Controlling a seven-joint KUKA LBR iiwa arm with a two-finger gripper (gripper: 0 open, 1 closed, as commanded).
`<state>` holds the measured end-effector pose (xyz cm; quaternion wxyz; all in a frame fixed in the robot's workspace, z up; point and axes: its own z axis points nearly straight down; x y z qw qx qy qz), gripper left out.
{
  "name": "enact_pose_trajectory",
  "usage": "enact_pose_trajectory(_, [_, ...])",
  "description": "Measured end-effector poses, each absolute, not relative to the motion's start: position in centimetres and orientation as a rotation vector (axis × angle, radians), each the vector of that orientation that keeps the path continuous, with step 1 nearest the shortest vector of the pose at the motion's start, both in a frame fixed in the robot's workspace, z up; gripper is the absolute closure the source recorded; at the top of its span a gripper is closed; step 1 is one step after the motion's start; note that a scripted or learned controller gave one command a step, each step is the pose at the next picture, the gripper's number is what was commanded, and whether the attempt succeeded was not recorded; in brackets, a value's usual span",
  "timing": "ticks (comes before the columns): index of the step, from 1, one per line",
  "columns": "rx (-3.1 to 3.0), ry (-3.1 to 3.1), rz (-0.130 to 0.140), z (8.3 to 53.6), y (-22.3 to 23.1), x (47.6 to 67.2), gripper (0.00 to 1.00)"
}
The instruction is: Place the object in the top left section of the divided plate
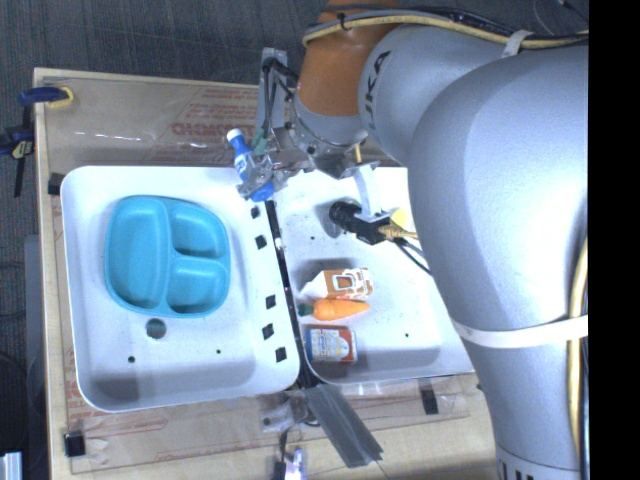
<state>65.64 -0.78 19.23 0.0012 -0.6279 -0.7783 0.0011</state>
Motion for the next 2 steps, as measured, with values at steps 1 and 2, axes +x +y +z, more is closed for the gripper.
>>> enact_pose_trajectory(1, [-1.810, -2.565, 0.003, 19.22, 4.55, 65.63, 1.00])
enact_pose_trajectory(2, [-1.810, -2.565, 0.003, 19.23, 4.54, 65.63, 0.00])
